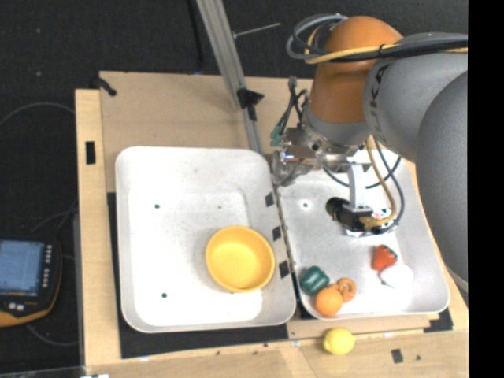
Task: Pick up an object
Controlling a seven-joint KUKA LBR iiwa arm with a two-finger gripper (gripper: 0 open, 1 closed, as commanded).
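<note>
Small objects lie in the right bin (311, 211), with the gripper (287, 162) above its far left corner.

A green block (313, 278) sits at the near left of the right bin, just beside a large orange (328, 301) that touches a small orange (346, 287). To their right, a red piece (383, 257) lies against a white piece (396, 276). The gripper hangs well apart from all of these, close to the edge where the two bins meet; whether it is open or closed cannot be told, and nothing is seen in its hold. The grey arm (417, 93) reaches in from the right. The left bin (157, 179) holds a yellow bowl (239, 257), upright, near its right side. A lemon (339, 341) lies on the surface (157, 109), just in front of the right bin.
</note>
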